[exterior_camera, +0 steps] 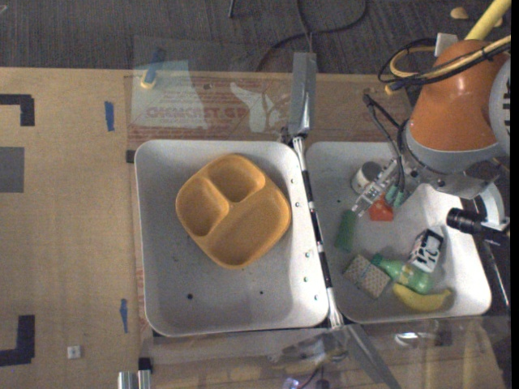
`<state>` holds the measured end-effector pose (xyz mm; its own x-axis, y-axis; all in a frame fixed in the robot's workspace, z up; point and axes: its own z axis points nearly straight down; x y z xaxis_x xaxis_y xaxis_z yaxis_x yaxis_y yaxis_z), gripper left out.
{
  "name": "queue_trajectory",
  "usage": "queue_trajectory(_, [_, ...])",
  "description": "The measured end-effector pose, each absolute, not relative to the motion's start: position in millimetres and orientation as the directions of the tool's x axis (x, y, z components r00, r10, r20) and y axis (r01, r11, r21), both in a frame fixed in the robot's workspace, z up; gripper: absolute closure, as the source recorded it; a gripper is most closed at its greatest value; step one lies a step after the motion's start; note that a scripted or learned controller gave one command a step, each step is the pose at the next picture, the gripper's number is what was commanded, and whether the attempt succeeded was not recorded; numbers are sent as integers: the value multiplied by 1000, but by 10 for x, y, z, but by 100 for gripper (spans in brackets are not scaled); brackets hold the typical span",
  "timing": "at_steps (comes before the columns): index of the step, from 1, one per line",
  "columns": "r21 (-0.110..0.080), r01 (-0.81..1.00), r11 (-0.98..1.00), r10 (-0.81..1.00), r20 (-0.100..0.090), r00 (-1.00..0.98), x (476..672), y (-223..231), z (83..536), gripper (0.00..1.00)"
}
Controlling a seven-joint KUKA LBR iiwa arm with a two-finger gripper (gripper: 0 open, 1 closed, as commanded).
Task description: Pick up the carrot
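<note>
Overhead slanted view of a tan bench bearing two shallow white bins with rounded corners. The left bin (162,282) holds a matte orange-yellow divided plate (233,209), squarish with softened corners and three moulded compartments, lying turned at an angle. The right bin (466,294) holds the clutter: a small orange-red piece taken to be the carrot (381,211) in the upper middle, a slim green block (346,231) below and left of it, a speckled square sponge-like pad (366,275), a glossy green bottle (403,273) lying on its side, a curved yellow banana (422,299) near the front wall, and a black-and-white carton (427,250). The gripper (381,186), pale metal, sits just above the carrot; finger spacing cannot be judged. The arm's smooth orange band (452,96) bulges at upper right.
</note>
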<state>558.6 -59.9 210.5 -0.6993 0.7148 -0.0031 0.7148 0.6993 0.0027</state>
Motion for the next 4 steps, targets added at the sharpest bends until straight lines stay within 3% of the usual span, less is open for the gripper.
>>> queue_trajectory(1, [-1,662,750,662,2,-750,5082,-587,1825,100])
queue_trajectory(2, [2,443,896,443,-3,-896,5303,160,1829,100])
queue_trajectory(3, [1,812,583,812,-2,-583,5902,760,1827,100])
queue_trajectory(4, [0,311,950,311,2,-950,5326,617,1830,100])
